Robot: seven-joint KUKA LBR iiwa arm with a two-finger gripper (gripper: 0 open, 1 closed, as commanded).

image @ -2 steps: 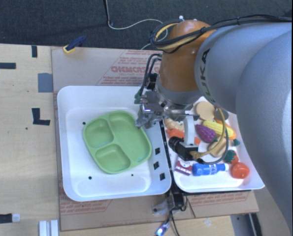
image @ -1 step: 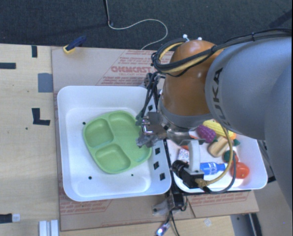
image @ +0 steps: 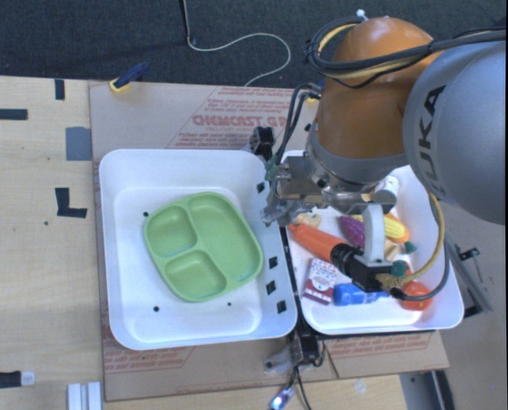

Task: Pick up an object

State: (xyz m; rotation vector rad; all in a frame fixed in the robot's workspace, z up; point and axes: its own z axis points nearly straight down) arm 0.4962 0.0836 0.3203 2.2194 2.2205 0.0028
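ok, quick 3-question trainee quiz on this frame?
1. True or false: the green plate lies in the same bin as the orange carrot.
2. How many compartments does the plate have?
3. The arm hangs over: A) the plate's bin; B) the carrot's bin; C) bare bench.
Key: 1 false; 2 three; 3 B.

arm [image: 469,126] reaches from the right; tool [image: 310,196] points down
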